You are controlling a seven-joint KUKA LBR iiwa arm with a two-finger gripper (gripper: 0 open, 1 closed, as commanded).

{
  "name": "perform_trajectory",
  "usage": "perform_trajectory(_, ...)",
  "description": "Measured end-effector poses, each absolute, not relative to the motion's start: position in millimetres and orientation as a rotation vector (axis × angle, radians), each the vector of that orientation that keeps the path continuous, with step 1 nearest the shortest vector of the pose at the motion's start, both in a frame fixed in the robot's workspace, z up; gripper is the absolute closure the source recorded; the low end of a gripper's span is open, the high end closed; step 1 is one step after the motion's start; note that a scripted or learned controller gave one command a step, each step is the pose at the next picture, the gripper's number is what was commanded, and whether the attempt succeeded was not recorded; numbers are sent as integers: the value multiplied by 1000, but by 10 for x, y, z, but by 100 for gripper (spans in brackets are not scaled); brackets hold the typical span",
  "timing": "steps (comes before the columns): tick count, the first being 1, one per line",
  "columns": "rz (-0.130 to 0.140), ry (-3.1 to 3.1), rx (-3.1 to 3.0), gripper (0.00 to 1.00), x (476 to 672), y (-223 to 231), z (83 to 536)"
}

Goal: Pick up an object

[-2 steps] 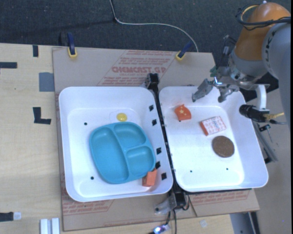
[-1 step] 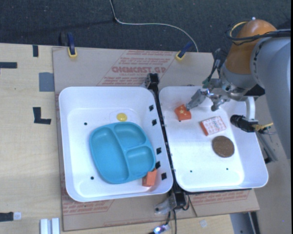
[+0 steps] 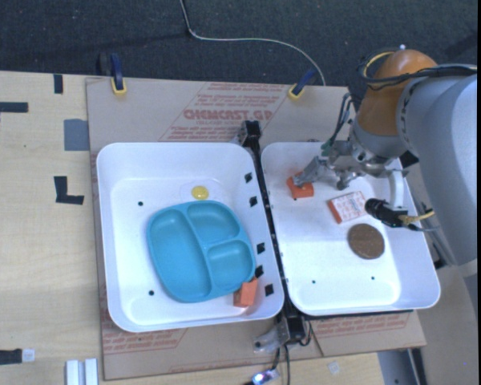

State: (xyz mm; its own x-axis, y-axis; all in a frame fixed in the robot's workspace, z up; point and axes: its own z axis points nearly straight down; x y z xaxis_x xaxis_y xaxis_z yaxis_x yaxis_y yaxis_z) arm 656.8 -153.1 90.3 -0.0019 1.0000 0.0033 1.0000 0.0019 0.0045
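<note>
Arm [image 3: 421, 111] reaches down over right bin [image 3: 337, 291].

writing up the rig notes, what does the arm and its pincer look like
The arm is a thick, rounded grey body with an orange band above the wrist. Thin cables loop beside the band. Below it sits a metallic grey pincer of angular, slender parts, with a black fitting with yellow accents nearby.

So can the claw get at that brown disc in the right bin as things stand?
Probably yes. The brown disc lies flat on the right bin floor with nothing on top, and the claw hovers in the same bin near the orange block.
</note>
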Motion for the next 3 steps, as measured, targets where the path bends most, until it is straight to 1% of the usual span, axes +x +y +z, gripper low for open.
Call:
perform_trajectory(1, 15, 2219, 2209, 100, 6590, -1520, 1019)
perform_trajectory(2, 4, 2221, 2217, 100, 6677, -1540, 1483)
perform_trajectory(3, 4, 2222, 2218, 100, 6654, -1495, 1923)
